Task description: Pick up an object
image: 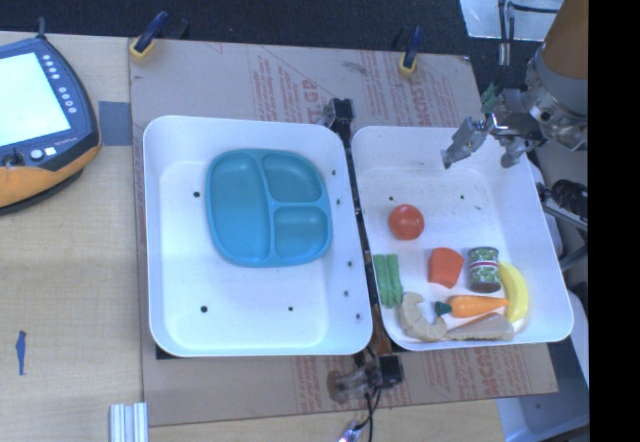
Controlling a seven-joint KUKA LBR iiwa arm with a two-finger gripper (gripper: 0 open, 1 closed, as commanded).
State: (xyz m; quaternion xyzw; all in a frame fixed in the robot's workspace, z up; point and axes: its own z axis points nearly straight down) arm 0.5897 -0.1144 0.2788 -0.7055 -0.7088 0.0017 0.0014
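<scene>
Orange carrot (478, 306) with green top lies low; pincer (487, 147) hangs spread, holding nothing.

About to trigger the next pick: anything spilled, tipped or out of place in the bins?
Nothing stands out. The blue divided plate lies flat in the left bin; the toy foods, tomato included, all lie inside the right bin. The tool hangs over its far edge.

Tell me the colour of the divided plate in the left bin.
Light blue, a turquoise shade; the divided plate shows plainly in the camera view.
</scene>
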